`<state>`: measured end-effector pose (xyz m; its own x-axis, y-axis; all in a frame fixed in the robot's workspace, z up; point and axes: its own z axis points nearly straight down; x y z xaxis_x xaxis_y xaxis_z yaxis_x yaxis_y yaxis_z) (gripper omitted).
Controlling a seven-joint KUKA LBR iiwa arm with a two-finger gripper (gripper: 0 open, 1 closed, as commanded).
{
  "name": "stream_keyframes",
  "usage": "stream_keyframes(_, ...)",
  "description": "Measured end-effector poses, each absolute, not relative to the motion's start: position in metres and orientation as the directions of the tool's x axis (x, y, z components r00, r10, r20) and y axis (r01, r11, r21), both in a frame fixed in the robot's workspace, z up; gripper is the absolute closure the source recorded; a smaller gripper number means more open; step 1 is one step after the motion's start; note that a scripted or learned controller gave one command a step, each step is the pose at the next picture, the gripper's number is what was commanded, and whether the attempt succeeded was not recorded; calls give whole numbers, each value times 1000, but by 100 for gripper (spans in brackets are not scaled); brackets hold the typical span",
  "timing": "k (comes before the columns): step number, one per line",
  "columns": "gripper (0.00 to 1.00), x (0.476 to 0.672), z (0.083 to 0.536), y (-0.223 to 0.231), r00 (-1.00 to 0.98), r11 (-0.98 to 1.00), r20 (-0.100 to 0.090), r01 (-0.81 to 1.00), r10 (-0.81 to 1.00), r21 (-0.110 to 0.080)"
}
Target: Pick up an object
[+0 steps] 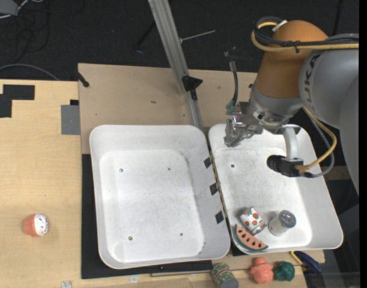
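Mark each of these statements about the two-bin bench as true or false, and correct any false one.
1. The watermelon slice toy lies in the right bin. True.
2. The end effector is above the left bin. False: it is at the far end of the right bin, near the divider.
3. A small orange and white ball sits on the wooden bench, left of both bins. True.
4. The end effector grips the grey-capped object. False: that object rests at the near end of the right bin, apart from the end effector.
5. The red and white patterned cup lies next to the watermelon slice toy. True.
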<state>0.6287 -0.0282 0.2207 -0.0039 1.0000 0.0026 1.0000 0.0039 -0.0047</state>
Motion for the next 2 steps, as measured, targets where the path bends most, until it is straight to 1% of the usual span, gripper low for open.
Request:
stream_keyframes(1,100,614,229,16,-3,3,3,1000,1000,-4)
stream_keyframes(2,100,604,235,77,-6,6,2,1000,1000,-5)
